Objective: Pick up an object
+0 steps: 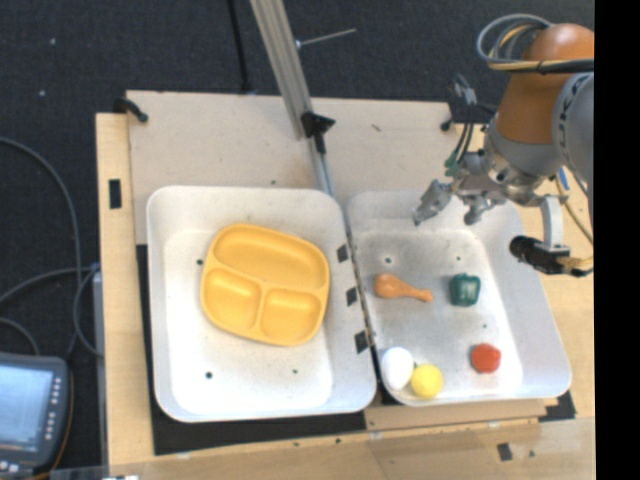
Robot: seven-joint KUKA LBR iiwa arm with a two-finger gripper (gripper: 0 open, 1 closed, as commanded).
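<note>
My gripper (452,206) hangs over the far edge of the right bin (530,318), fingers spread open with nothing between them. Below it in that bin lie an orange drumstick-shaped toy (401,289) and a green pepper-like toy (464,289). Nearer the front sit a red ball-like toy (485,358), a yellow lemon-like toy (427,380) and a white egg-like toy (398,367). The gripper stands clear of all of them, some way beyond the drumstick and the green toy.
The left bin (180,368) holds a yellow divided plate (265,283). A slanted metal pole (290,78) rises from the bench behind the bins. The arm's orange band (545,78) is at the upper right. A monitor (30,408) sits at the lower left.
</note>
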